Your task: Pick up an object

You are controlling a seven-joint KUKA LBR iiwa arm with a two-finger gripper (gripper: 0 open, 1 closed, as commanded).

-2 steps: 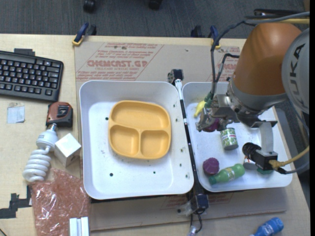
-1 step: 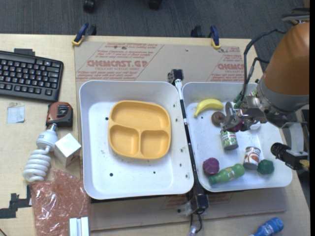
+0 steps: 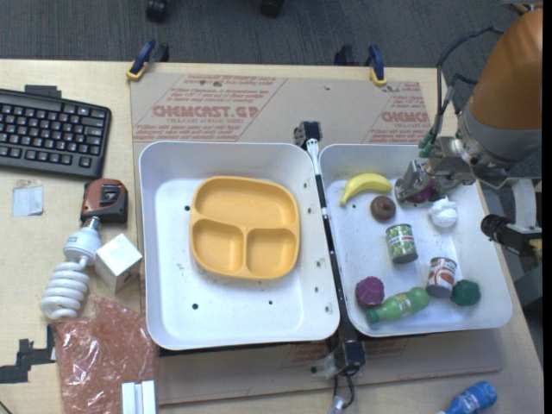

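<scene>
Looking at the camera view: the grey two-finger gripper point(image 3: 420, 182) sits low over the far right corner of the right-hand shallow white bin point(image 3: 492, 322), reaching in from the right under the orange-banded wrist. A small dark purple object point(image 3: 424, 193) lies right at the tip, touching or nearly so. I cannot tell how far the fingers are open, or whether the purple piece is between them or just beside them; the tip is dark and cluttered.

Nearest candidates: the purple piece at the tip, then the white crumpled lump point(image 3: 444, 215) just beside it toward the near right. The brown round object point(image 3: 383, 207) lies near, to the left of the tip, and the yellow banana point(image 3: 365, 185) further left, its long axis running roughly left-right with a curve. The green-labelled can point(image 3: 400, 243) stands toward the bin's middle.

My guess is the purple piece is the target: it needs almost no travel.

The left-hand white bin point(image 3: 164, 317) holds a yellow compartment tray point(image 3: 246, 227), well apart from the arm.
</scene>
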